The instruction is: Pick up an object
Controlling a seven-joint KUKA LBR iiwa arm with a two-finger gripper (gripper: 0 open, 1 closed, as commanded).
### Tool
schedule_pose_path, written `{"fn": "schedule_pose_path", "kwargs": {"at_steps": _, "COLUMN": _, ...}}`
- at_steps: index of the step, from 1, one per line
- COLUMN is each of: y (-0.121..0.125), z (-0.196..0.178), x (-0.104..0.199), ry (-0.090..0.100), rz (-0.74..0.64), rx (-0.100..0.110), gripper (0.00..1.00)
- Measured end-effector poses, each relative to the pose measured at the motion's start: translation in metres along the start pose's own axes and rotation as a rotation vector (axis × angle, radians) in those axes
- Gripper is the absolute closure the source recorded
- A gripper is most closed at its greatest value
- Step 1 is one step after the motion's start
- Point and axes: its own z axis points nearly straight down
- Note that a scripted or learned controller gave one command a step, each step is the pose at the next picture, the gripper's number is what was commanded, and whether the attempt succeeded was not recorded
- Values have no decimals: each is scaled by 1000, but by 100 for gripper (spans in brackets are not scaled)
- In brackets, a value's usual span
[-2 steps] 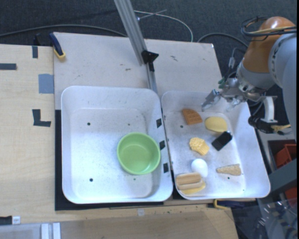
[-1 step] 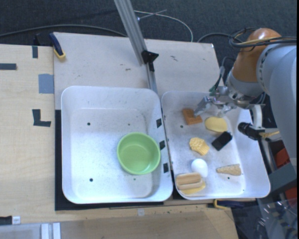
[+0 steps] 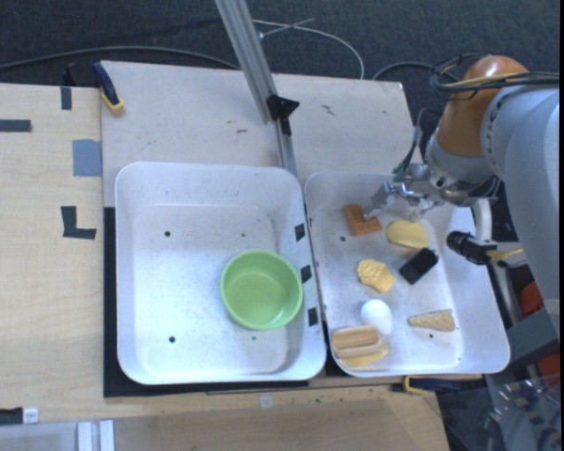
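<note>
Two white bins sit on the desk (image 3: 197, 111). The left bin (image 3: 169, 205) holds one green bowl (image 3: 260, 289). The right bin (image 3: 470, 336) holds seven small things. At its 12 o'clock, the pincer (image 3: 387, 198) hangs above one brown block (image 3: 362, 221); open or closed, I cannot tell.

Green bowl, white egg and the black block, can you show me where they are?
green bowl (image 3: 260, 289): camera view, on its inside bottom.
white egg (image 3: 376, 315): camera view, on its rounded top.
black block (image 3: 418, 266): camera view, on its flat upper face.
</note>
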Motion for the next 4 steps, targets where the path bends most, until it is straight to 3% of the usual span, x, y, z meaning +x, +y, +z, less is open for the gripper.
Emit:
{"fn": "schedule_pose_path", "kwargs": {"at_steps": 1, "y": 1, "z": -12, "x": 1, "ry": -2, "rz": -2, "rx": -4, "gripper": 100}}
{"fn": "schedule_pose_path", "kwargs": {"at_steps": 4, "y": 16, "z": -188, "x": -1, "ry": -1, "rz": 2, "rx": -7, "gripper": 100}}
